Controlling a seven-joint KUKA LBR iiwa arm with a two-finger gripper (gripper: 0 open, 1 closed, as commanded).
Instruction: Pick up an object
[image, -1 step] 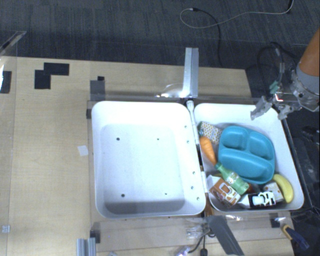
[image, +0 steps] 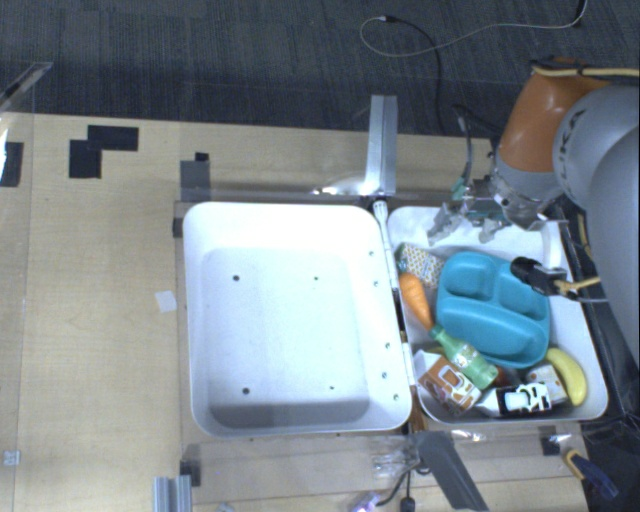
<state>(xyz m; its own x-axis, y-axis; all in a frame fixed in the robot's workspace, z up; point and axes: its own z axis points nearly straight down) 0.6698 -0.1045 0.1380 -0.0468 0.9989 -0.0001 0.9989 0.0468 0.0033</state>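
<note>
Your fingers (image: 468, 222) spread open, gripping nothing, over right bin's (image: 596, 400) far end. Blue tray (image: 495, 305) just below fingers; carrot (image: 415, 300) lower-left, long axis running toward fingers.

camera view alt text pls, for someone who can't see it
The grey arm's end effector hovers over the far end of the right bin, which holds a blue divided tray, carrot, banana, green bottle and small packages. The left bin sits beside it.

Grey arm (image: 600, 130), orange band (image: 535, 115) above wrist, silvery metal gripper (image: 470, 222).
</note>
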